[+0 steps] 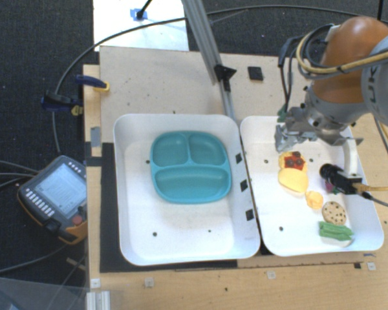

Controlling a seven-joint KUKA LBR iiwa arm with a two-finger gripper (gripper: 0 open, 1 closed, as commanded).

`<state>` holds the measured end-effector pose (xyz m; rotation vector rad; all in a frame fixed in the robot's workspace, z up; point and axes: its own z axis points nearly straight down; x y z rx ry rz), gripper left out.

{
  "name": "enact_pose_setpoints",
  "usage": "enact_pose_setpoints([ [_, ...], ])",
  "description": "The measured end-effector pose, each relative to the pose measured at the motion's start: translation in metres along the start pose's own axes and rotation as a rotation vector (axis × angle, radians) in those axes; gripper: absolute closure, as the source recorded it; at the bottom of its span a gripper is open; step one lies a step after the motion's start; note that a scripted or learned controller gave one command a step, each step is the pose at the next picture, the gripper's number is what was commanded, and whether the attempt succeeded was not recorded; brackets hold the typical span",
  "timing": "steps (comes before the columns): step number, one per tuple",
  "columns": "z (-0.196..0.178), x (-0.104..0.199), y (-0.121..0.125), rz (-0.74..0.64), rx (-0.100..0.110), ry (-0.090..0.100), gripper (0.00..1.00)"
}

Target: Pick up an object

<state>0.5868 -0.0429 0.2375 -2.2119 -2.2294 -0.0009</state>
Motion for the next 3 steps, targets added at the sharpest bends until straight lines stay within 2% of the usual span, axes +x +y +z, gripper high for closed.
enact_pose_setpoints([
  [1,-0.006,0.044,-0.021,-0.002,0.0,0.001,1.0],
  [3,0.021,0.141,-0.065,0.0,0.001,0.0,1.0],
])
